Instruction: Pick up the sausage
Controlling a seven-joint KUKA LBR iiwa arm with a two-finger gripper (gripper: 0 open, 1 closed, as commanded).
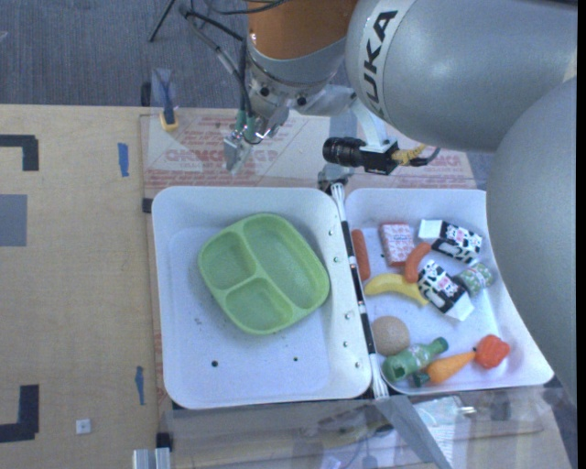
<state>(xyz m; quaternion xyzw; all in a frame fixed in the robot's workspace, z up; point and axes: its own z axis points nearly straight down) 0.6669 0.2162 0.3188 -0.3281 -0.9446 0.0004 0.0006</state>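
Gripper (240, 144) position is seen above the bench behind the left bin (174, 302), over the cardboard sheet (302, 151) that lies beyond both bins. Whether it is spread or pressed together cannot be told, since it is small and blurred at this angle. Nothing is seen carried by it.

As for progress, the task is judged to be at its very start. The sausage (361, 254) is seen lying in the right bin (513, 334), close against that bin's left wall, as a slim reddish-orange piece pointing roughly along the wall. It is just beside a small pink box (396, 241) and just above a banana (396, 287). It is well apart from the gripper, so the approach, the descent and the grasp are all judged to be left.

A green divided plate (264, 272) is seen resting in the left bin, and it plays no part in the task.

The arm (458, 69) is seen reaching in from the right, with its large grey body passing over the right bin's far side and its orange band (293, 18) at the top of the view. The wrist is turned downward and toward the left, so that the tool hangs behind the left bin and not over the sausage.
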